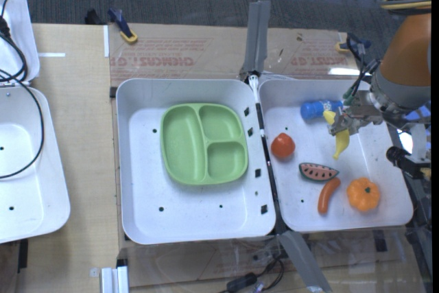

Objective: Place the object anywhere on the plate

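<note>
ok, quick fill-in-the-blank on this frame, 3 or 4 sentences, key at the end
1. The green plate lies in the ____ bin.
2. The plate has ____ compartments.
3. The gripper hangs over the right bin with a ____ banana at its tip.
4. The red sausage lies between the watermelon slice and the ____ pumpkin.

Missing words: left; three; yellow; orange

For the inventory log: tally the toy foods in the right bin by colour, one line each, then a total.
Red: 2, a round red tomato and a red-fleshed watermelon slice
Orange: 2, a long orange-red sausage and a round orange pumpkin
Yellow: 1, a yellow banana below the gripper
Blue: 1, a blue cylinder-shaped toy
Total: 6
</note>
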